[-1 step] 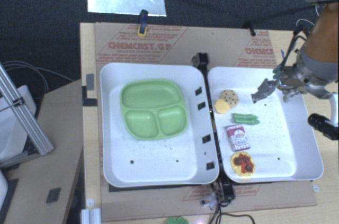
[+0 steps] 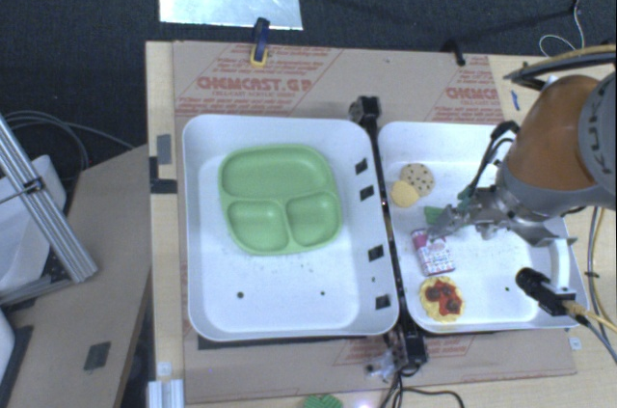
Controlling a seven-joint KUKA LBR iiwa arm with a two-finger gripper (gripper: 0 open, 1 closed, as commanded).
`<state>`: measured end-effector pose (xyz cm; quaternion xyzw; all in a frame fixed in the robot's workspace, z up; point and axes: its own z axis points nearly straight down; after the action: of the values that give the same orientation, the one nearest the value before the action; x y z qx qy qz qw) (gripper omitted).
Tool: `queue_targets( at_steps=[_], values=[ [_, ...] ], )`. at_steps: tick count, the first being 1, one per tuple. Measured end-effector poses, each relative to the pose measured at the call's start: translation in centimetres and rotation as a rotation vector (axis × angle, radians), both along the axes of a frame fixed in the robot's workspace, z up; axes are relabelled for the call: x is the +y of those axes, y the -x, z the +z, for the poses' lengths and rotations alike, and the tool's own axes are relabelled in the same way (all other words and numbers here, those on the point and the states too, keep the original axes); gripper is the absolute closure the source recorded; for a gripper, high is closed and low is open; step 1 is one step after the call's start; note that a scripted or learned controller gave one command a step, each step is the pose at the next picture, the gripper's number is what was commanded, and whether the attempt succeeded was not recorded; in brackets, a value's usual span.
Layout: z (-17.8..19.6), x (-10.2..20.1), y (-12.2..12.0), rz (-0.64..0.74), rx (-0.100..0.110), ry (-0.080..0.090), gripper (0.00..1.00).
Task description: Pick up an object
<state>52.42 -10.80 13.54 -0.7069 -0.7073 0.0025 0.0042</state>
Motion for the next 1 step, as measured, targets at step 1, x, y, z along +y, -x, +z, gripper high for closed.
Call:
queue_targets(
  at_steps=[1],
  values=[
    [-5.4, 1.96, -2.0, 0.004, -0.008, 0.001, 0.0]
  ],
)
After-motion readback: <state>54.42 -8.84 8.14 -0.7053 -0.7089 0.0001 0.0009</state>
